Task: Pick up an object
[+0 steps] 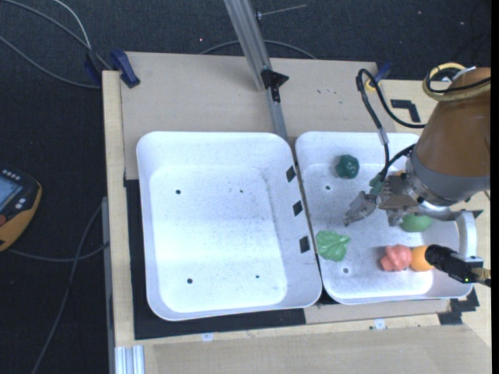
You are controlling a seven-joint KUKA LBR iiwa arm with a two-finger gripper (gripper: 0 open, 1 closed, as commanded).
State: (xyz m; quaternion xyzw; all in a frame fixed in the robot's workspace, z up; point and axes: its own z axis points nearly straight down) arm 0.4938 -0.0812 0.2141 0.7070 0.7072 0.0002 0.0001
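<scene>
- Grey arm with the orange band [460,142] came in from the right, over the right shallow white plastic bin [312,148].
- Two-finger metal gripper [360,209] hung low over the middle of that bin, fingers spread apart, nothing between them.
- Objects were all in the right bin:
  - dark green round lump [347,166] near the far wall, apart from the gripper
  - flat light-green leaf-shaped piece [333,245] by the near-left side, just below the fingertips — contact not visible
  - pale green oval piece [416,223] right beside the wrist, partly hidden
  - pink knobbly piece [395,258] touching a small orange ball [420,259] near the front wall
- Left shallow white plastic bin [156,150] sat alongside, black clips at the shared edge.
</scene>
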